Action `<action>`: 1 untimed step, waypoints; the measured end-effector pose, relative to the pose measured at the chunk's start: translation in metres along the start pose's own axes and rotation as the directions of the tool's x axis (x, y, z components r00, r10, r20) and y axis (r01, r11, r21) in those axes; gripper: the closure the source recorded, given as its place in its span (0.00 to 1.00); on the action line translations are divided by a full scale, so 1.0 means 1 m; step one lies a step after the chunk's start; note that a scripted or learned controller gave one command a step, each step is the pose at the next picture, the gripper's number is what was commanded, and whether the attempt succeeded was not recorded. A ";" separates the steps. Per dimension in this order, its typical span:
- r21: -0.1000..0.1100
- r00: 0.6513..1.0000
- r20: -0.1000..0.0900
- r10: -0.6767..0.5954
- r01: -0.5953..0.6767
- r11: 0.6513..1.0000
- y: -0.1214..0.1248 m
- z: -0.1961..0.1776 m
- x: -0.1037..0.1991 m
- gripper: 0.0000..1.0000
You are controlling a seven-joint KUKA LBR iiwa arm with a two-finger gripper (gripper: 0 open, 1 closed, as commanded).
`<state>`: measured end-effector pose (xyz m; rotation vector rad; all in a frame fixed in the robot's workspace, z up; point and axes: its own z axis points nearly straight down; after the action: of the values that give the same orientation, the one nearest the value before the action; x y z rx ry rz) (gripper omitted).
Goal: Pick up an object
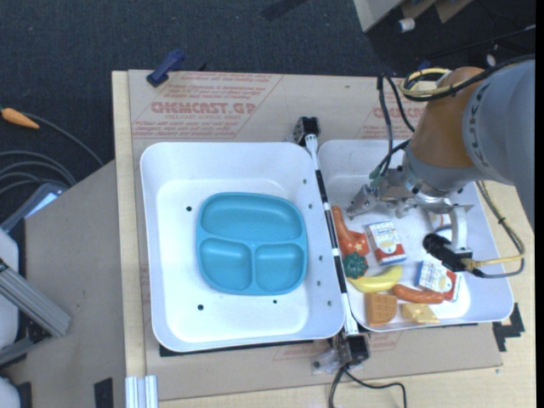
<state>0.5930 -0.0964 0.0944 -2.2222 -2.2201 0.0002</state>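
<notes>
Pincer [380, 197] over right bin [344, 158] open rear; toys [378, 280] crowd front edge.

The right bin [350, 170] holds toy foods lying flat: a carrot [347, 233] along its left wall, a red-and-white carton [387, 240], a green piece [354, 266], a banana [378, 280], a red sausage [416, 295], a blue-and-white carton [431, 274], a bread slice [382, 310] and a pale wedge [419, 314].
</notes>
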 end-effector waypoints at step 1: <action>-0.001 1.000 0.001 -0.002 0.002 1.000 0.072 0.009 -0.006 0.00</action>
<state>0.6653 -0.1025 0.0849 -2.2208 -2.2229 0.0001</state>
